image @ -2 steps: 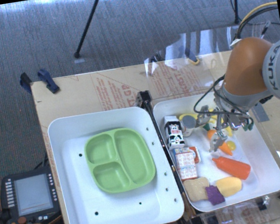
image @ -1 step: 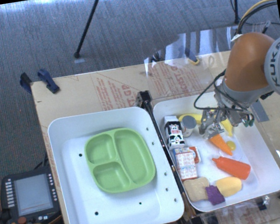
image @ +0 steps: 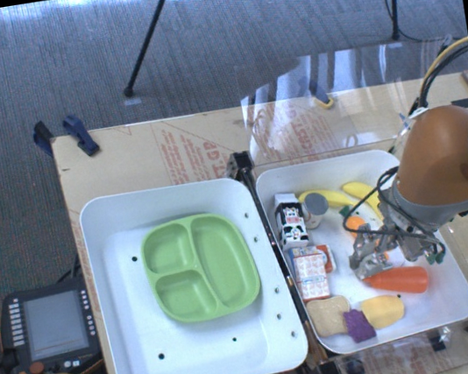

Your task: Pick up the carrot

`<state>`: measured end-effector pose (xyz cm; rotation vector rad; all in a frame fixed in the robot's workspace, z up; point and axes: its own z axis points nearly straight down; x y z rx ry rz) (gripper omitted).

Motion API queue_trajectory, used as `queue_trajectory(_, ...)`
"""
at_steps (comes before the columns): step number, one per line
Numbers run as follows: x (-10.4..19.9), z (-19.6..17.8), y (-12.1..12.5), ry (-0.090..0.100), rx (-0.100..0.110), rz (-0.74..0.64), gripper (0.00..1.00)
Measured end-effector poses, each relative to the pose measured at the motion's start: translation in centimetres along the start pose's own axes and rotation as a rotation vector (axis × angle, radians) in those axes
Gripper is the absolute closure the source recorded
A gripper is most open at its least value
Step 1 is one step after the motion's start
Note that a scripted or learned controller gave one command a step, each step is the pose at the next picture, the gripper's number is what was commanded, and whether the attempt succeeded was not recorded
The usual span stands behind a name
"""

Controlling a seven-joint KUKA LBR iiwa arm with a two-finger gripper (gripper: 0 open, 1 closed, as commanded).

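Hanging low over the right bin (image: 458,295), the end effector (image: 387,252) sits below the arm's (image: 439,165) orange band, just above the carrot (image: 401,280); whether it is released or clenched I cannot tell, since the metal parts blur together from this slanted view. The carrot lies on its side near the bin's right half, its thick end pointing right, touching or almost touching the end effector's underside. Beside it toward the front lie a yellow lemon-like piece (image: 384,311), a purple block (image: 359,326) and a tan bread slice (image: 328,315). Farther back are two bananas (image: 342,197), a small grey can (image: 314,205), a black-and-white carton (image: 289,220) and a red-and-white box (image: 310,272) along the bin's left wall. The left bin (image: 125,333) holds a green divided tray (image: 200,265). Both bins rest on the brown surface (image: 157,150), and a pendant (image: 53,334) lies on the floor at the left.
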<state>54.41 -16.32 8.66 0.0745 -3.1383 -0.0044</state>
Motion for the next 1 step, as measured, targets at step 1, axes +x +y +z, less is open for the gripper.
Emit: queue_trajectory(1,-4.29,-10.72,10.87,-0.019,-0.001,-0.031,1.0)
